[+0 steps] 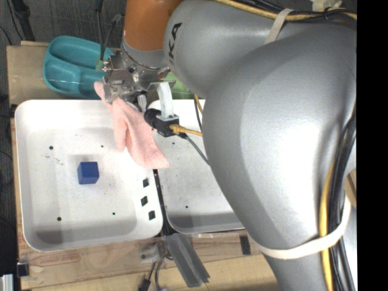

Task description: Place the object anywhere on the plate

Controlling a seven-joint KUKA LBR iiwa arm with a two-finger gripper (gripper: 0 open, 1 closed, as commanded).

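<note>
Pink cloth (pixel 138 133) — hangs at gripper (pixel 115 96).

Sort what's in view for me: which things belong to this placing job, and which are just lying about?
Job: gripper; pink cloth hanging at it; teal dish, probably the plate.
Lying about: blue cube in the left bin.
</note>
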